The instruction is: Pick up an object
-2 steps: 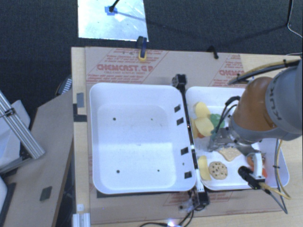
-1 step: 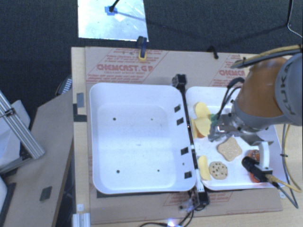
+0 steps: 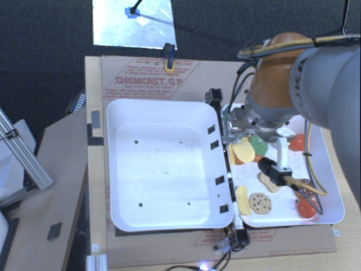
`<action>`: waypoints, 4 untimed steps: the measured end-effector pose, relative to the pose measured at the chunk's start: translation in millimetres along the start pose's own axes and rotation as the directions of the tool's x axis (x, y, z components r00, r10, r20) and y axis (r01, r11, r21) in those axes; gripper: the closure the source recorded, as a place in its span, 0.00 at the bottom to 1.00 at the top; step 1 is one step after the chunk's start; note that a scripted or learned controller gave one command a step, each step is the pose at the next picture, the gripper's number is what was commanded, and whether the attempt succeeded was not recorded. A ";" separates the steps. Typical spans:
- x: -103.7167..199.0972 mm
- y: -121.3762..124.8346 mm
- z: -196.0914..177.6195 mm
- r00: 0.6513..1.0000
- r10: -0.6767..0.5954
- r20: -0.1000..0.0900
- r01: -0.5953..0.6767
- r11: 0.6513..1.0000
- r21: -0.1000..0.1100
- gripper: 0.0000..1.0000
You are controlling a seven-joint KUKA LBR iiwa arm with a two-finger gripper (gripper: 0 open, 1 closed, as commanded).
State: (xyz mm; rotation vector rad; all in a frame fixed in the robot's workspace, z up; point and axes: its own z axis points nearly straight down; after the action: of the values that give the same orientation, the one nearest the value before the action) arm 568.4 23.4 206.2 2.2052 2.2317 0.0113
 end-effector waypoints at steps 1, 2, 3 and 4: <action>63.6 -5.8 -29.4 1.000 0.001 -0.002 -0.001 1.000 0.004 1.00; 60.7 -23.0 -176.3 1.000 0.006 -0.002 -0.006 1.000 -0.010 1.00; 114.5 -42.7 -202.2 1.000 0.002 -0.001 -0.002 1.000 0.003 1.00; 158.6 -78.3 -236.2 1.000 0.002 -0.002 -0.002 1.000 0.003 1.00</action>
State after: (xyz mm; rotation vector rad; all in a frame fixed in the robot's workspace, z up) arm 486.3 180.6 442.1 2.2103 2.2317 0.0100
